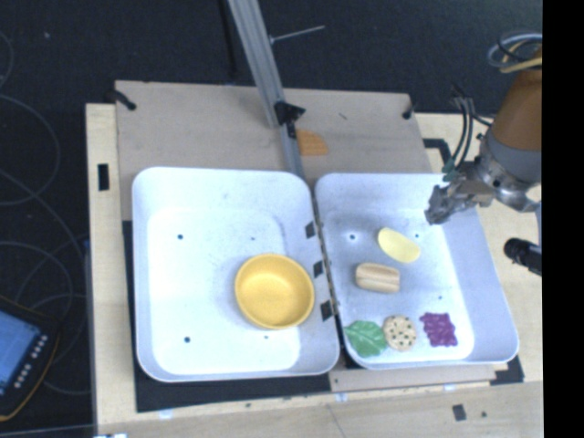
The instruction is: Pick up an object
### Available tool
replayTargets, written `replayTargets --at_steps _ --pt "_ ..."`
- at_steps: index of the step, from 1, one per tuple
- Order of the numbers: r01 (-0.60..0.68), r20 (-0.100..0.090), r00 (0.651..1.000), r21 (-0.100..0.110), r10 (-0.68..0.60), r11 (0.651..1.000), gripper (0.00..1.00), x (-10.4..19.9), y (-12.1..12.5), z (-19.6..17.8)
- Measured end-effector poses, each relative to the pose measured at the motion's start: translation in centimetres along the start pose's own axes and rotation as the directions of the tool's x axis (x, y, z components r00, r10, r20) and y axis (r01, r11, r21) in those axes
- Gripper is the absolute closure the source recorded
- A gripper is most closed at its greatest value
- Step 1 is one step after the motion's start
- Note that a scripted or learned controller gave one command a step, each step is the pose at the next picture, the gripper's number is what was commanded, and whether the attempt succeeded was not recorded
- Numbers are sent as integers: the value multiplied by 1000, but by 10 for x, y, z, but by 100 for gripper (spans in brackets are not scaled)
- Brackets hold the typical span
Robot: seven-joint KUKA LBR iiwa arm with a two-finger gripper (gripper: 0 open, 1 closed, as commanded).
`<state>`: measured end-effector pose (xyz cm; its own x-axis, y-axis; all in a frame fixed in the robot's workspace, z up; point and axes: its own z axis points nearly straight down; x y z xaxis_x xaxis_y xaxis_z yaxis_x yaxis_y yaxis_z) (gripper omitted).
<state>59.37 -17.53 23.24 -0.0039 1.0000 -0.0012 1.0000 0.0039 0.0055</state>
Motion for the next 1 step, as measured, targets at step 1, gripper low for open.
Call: replayTargets --at_steps 1 --pt "4 -2 1000 1 -4 1000 100 50 2 -12"
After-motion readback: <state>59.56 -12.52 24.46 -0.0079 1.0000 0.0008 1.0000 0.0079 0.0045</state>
